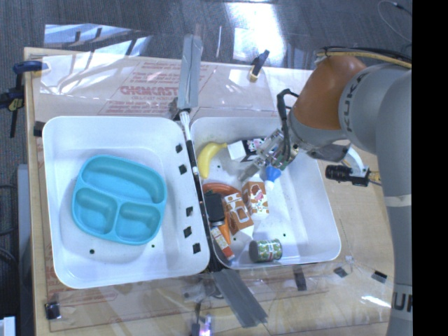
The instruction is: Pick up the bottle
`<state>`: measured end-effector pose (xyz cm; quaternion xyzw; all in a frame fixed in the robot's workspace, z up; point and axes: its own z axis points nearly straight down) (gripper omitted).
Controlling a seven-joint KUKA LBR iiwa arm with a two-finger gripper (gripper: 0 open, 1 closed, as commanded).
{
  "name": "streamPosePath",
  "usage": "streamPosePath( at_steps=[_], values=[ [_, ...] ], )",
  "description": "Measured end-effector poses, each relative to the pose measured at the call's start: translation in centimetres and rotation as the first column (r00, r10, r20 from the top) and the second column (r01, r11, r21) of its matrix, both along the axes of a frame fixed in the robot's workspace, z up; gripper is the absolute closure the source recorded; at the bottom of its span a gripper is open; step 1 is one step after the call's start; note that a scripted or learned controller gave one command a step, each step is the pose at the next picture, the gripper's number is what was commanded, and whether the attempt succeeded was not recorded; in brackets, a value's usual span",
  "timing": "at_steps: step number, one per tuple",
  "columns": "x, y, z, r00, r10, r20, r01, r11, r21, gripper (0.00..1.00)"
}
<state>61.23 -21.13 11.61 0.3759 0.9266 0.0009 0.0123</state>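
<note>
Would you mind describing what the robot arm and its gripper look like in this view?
The arm is built of thick, rounded, matt grey segments, with a glossy orange band above the wrist. A black cable loops beside the wrist, and a small black fitting juts from the arm's lower side. The gripper is a compact dark and metallic assembly.

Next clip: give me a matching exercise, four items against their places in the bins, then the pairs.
Items:
1. blue divided tray
2. banana
3. small can
4. gripper

Places:
A. lying near the right bin's front edge
B. over the right bin's rear part, above the white bottle with a blue cap
C. in the left bin
D. by the divider, rear of the right bin

Pairs: 1-C, 2-D, 3-A, 4-B
</note>
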Motion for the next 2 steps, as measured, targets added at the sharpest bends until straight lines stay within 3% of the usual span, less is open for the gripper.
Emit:
streamPosePath(
  at_steps=[2],
  values=[
    [-0.02,-0.01,-0.03,1.000,0.000,-0.001,0.000,1.000,0.000,0.00]
  ],
)
